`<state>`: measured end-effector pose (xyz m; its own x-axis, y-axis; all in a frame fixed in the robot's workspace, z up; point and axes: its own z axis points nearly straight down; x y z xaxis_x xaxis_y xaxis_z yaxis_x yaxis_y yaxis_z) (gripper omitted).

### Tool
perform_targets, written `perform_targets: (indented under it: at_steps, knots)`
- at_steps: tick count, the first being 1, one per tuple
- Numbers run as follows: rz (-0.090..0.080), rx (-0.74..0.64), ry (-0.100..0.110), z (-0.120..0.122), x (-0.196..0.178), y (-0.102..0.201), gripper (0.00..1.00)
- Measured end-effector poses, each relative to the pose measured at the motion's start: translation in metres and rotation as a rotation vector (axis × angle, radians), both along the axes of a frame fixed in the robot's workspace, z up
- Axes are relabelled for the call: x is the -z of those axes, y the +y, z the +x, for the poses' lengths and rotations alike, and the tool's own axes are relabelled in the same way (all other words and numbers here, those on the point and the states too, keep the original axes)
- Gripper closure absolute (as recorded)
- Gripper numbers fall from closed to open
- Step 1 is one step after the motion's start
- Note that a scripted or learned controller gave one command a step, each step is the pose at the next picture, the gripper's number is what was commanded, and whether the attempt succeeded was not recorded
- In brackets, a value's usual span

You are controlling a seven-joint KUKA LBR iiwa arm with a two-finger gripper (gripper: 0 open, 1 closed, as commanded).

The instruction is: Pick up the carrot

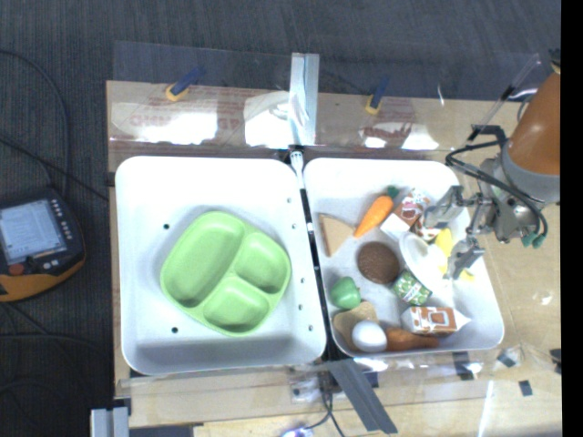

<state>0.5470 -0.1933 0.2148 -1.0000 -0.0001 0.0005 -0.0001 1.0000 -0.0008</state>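
The two-finger gripper (460,230) hangs over the right edge of the right white plastic bin (492,321), fingers spread and holding nothing. In the left bin sits a green three-section plate (228,269). The small orange carrot with a green top (374,215) lies slanted in the right bin, beside a tan wedge and above a brown round piece (377,261). It's crowded, so I'd guess the fingers could bump neighbours or slip off its taper.

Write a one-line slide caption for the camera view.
Gripper poised over right bin, orange carrot lying to its left among toy foods; green divided plate in left bin.
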Motion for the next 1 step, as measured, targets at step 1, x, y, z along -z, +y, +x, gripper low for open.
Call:
perform_targets:
  at_steps: [1]
  knots:
    - [0.003,-0.121,0.003,0.0653,0.0808,0.0631,0.0]
